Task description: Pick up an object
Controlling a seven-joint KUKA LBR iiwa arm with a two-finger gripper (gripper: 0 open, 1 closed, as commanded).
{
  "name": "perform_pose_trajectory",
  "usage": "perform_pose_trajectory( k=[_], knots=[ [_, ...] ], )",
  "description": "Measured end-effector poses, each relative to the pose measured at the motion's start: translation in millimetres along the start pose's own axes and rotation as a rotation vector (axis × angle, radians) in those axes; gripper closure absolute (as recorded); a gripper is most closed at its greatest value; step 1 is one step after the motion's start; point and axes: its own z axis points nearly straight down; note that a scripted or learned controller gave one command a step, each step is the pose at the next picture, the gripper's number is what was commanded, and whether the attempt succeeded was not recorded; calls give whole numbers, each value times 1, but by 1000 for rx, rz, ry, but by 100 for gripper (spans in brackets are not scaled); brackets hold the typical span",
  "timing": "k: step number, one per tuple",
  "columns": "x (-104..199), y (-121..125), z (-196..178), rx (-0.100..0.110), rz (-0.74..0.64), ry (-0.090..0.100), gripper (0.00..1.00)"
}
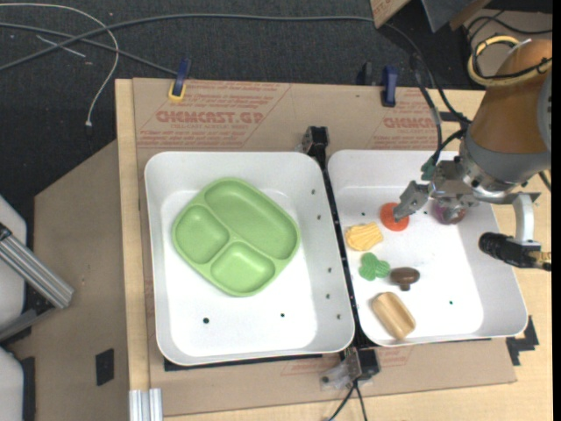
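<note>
The left bin holds a green 3-part plate, well apart from the action. In the right bin lie 5 small items: a yellow piece near the divider, a green piece just at its 5 o'clock, a brown piece touching or almost touching the green one, a tan roll at 6 o'clock of those, and an orange disc at 1 o'clock of the yellow piece. The gripper sits right at the disc's 1 o'clock edge, and I cannot tell how wide it stands or whether it has anything. By my judgement the step in hand is the reach onto the disc; the next move calls for settling squarely over it and closing, since so flat a thing could slip out. The bins rest on a cardboard sheet with 2 blue clamps at its far edge, dark floor and loose cables beyond.
</note>
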Motion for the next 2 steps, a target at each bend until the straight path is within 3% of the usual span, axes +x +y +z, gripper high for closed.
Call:
perform_pose_trajectory(
  k=[1, 2],
  knots=[
    [0, 3, -8, -15, -3, -2, 0],
    [6, 1, 53, -10, -2, 0, 0]
  ],
)
